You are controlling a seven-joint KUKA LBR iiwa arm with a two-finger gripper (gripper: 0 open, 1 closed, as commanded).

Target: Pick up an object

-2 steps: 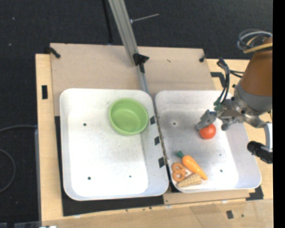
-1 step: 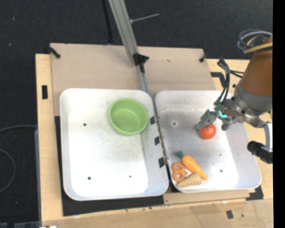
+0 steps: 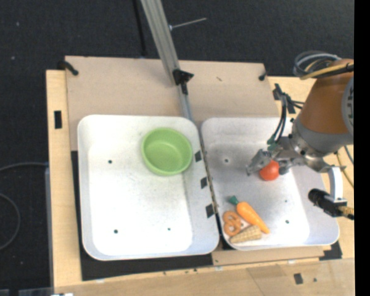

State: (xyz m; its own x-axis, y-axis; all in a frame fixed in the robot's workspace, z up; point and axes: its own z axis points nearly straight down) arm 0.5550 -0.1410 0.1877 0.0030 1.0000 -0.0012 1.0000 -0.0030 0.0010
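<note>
- Two shallow white bins sit side by side on the surface (image 3: 58, 165): the left bin (image 3: 98, 227) and the right bin (image 3: 234, 140).
- A small red-orange ball-like object, the tomato (image 3: 269, 171), lies in the right bin, a little right of that bin's middle. It is round and glossy, red with an orange tint, with no long axis to speak of and no clear pointing direction.
- The gripper (image 3: 268, 162) sits right over the tomato, at its upper edge. Grey parts of the jaws flank the top of it, but whether they are closed on it or merely standing above it I cannot tell.
- The arm (image 3: 327, 113), with its orange band, comes in from the right above the right bin.
- A toy carrot (image 3: 251, 214), orange with a green top, lies near the front of the right bin, its long axis running diagonally, green end toward the upper left.
- Just beside the carrot, toward the front left corner, lie a pretzel (image 3: 232, 222) and a pale waffle cone (image 3: 246, 234), touching or nearly touching.
- A green bowl (image 3: 167, 152) stands upright in the left bin, near its far right corner.
- The surface is light wood-coloured board; dark floor surrounds it, and a metal post (image 3: 160, 32) slants up from behind the bins.
</note>
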